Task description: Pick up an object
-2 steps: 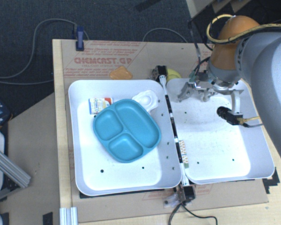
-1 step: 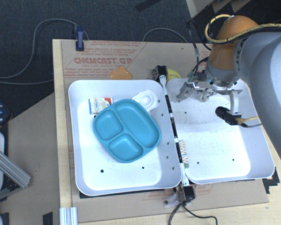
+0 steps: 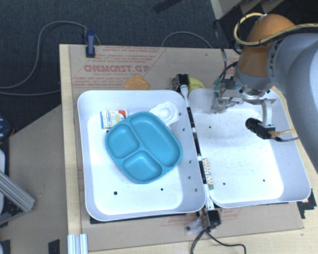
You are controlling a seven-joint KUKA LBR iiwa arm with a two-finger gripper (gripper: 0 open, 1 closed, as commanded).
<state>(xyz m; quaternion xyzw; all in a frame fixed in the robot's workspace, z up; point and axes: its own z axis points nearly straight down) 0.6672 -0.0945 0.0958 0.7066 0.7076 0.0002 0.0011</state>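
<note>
Setting: dark carpet surrounds a plywood-topped desk [image 3: 69, 157] carrying two shallow white bins side by side, with cables trailing over the floor beyond.
Near edge: a black clip and cable end [image 3: 209, 218] sit where the two bins meet at the front.
Left bin [image 3: 95, 194]: it holds a blue divided tray [image 3: 143, 147], lying flat and turned at a slant near the bin's middle.
Behind the tray: a small printed carton [image 3: 110, 118] pokes out at the tray's far left, and a white moulded piece [image 3: 165, 112] rests at its far right, both touching or tucked under the tray's rim.
Right bin [image 3: 238, 184]: the floor looks bare apart from dark specks.
Arm: grey with an orange band [image 3: 265, 41], reaching in over the right bin's far end.
Pincer [image 3: 225, 102]: low over the right bin's far left corner; I cannot tell how its tips stand, and nothing is seen held.
Far rim: a yellow-green object [image 3: 195, 83] sits just beyond the bins' shared corner, and an orange piece [image 3: 137, 82] lies on the desk behind the left bin.
Step in hand: my judgement is that nothing is picked yet, and the likely targets all lie in the left bin.
Doing it well: cross the divider high, come down at a raised edge such as the tray's rim or the carton's free end, and close only once an edge sits between the tips.
Risk: the tray is broad and shallow, so a centred grasp would probably slip.
</note>
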